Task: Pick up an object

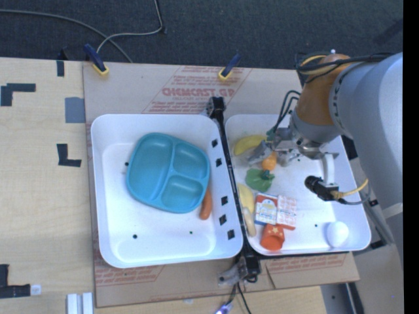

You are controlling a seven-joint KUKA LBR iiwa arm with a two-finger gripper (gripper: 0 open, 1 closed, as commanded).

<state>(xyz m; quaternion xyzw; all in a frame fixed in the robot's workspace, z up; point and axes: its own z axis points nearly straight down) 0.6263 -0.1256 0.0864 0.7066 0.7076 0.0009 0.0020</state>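
My gripper (pixel 271 152) is low over the upper left part of the right bin (pixel 308 229), reaching in from the right. It sits just right of a yellow banana (pixel 244 143) and directly above a small orange piece (pixel 269 163). A green object (pixel 259 178) lies below that. Further down are a long pale yellow item (pixel 247 206), a red and white carton (pixel 275 211), a red cup (pixel 272 239) and a white egg (pixel 337 233). Nothing is visibly lifted by the gripper.
The left bin (pixel 99 195) holds a blue divided plate (pixel 168 172) and an orange carrot-like stick (pixel 206 205) by its right wall. A black divider (pixel 226 175) with clips runs between the bins. A black cable fitting (pixel 319 186) hangs off the arm over the right bin.
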